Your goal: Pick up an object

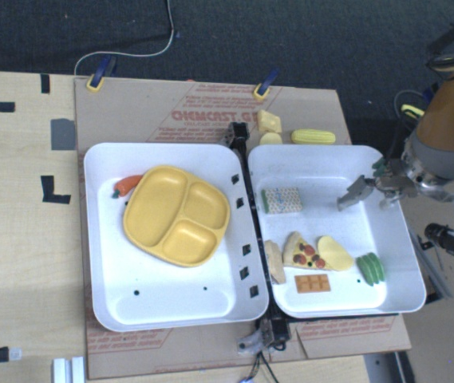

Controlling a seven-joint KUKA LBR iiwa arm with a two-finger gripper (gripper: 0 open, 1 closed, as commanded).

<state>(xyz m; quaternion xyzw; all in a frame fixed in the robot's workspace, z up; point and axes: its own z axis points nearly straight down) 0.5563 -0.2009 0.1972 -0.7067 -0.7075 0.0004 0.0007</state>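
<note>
Gripper (pixel 362 191), fingers spread and grasping nothing, poised over the right bin (pixel 334 160) above the pizza slice (pixel 304 251), with the grey mesh block (pixel 282 200) to its left.

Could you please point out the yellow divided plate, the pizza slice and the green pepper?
yellow divided plate (pixel 177 215): camera view, centre ridge.
pizza slice (pixel 304 251): camera view, topped middle.
green pepper (pixel 371 268): camera view, mid-body.

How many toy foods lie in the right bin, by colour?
Yellow: 1, the slice
Green: 1, the pod
Orange: 1, the waffle
Grey: 1, the block
Tan: 1, the loaf
Mixed: 1, the pizza
Total: 6
</note>
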